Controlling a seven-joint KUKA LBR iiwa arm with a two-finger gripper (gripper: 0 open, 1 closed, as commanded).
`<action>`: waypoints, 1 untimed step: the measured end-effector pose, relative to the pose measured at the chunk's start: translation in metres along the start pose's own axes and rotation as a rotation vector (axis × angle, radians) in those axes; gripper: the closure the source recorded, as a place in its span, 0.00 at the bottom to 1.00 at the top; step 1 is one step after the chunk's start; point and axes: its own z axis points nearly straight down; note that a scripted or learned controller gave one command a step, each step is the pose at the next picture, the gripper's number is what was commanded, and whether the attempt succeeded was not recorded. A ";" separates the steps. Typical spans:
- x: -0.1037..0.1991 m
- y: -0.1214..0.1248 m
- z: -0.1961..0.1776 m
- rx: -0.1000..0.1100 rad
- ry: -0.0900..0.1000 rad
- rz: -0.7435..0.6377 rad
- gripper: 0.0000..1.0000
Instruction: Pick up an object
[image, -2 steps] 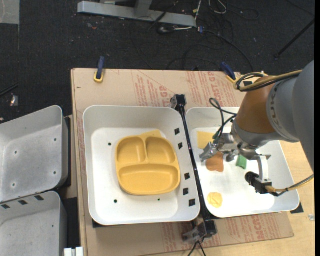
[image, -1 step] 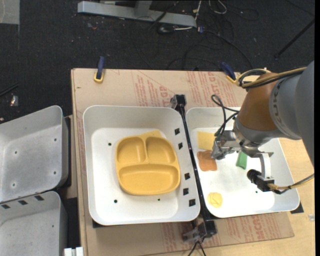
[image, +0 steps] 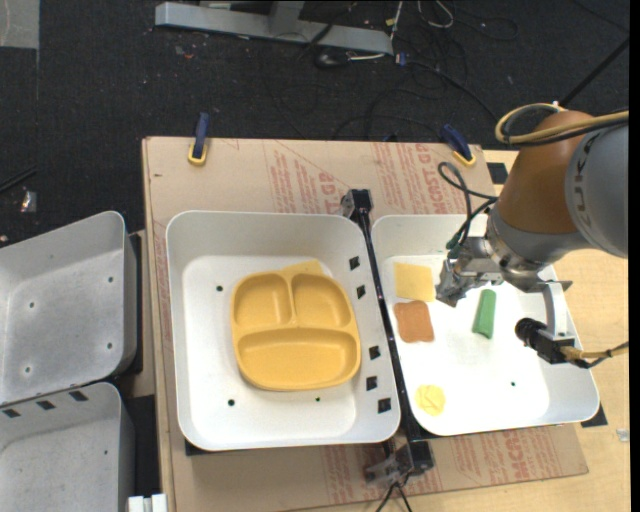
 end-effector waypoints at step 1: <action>0.000 0.002 -0.053 0.000 0.000 0.000 1.00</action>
